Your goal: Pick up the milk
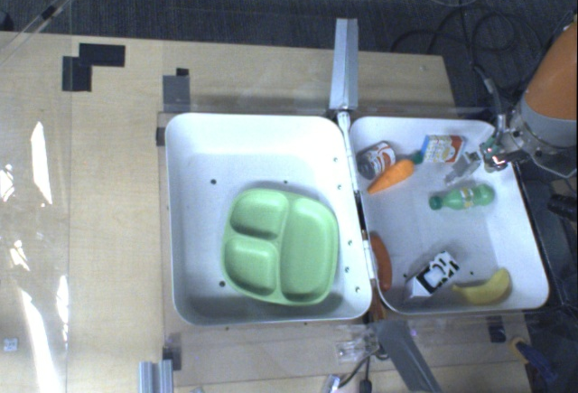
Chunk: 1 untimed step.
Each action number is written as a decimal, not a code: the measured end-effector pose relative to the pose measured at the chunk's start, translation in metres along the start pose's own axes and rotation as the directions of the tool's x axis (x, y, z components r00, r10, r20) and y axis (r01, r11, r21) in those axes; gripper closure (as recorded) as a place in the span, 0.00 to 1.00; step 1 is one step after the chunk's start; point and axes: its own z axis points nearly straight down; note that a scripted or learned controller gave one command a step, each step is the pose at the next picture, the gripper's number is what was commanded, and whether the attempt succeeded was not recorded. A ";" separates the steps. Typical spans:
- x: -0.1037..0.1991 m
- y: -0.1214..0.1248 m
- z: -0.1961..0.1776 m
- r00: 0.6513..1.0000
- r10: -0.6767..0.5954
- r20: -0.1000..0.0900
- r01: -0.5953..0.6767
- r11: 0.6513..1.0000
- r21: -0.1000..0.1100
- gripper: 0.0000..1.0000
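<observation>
The milk (436, 273) is a small white carton with black patches, lying tilted near the front of the right bin (533, 238). It rests between a red sausage (381, 260) and a banana (483, 287). My gripper (470, 165) hangs over the back of the same bin, next to a small red, white and blue packet (442, 148) and just above a green bottle (462, 197). It is far from the milk, which nothing touches. The grey and orange arm (553, 98) comes in from the upper right.
A can (375, 158) and a carrot (393, 176) lie at the back left of the right bin. The left bin (194, 201) holds a green divided plate (282, 245). A metal divider post (343, 66) stands between the bins at the back.
</observation>
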 end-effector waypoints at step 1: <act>0.043 -0.105 0.069 1.000 0.018 0.000 -0.018 1.000 -0.001 0.00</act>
